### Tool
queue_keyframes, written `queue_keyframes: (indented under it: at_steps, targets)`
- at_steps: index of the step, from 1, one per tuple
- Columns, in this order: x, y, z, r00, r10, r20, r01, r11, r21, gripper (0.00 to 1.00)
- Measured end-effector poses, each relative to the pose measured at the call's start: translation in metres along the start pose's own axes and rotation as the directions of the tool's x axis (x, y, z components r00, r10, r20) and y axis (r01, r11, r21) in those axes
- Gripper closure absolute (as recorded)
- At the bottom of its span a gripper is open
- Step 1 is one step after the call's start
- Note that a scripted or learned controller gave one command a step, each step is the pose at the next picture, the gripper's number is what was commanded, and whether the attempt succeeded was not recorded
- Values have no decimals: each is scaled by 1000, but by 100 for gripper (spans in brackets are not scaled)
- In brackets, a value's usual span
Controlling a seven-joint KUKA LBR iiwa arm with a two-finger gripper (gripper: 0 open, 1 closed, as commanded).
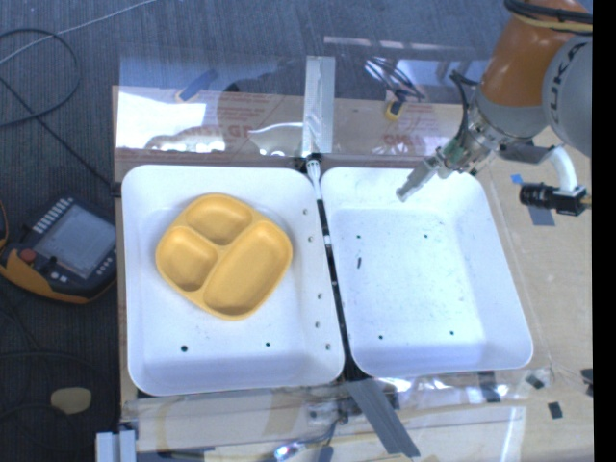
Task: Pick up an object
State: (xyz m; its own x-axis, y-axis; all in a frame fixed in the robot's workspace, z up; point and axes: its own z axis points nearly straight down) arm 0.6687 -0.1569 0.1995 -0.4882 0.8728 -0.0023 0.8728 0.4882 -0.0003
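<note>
A yellow plate with three compartments lies flat in the left white bin, a little left of its middle. The gripper hangs over the far edge of the right white bin, well to the right of the plate and apart from it. It points down and to the left from the grey and orange arm. Nothing shows between its tips.
A handheld pendant with a cable lies on the floor left of the bins. Clear panels and tape stand along the far side of both bins. A black fitting sticks out at the right.
</note>
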Motion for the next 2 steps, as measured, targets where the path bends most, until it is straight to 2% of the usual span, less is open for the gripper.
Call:
queue_keyframes:
  at_steps: [1, 2]
  targets:
    - [-26, -52, -28, 994, 108, 0, -108, 994, -1, 0]
    - [-25, -57, -13, 992, 126, -2, -126, 992, -1, 0]
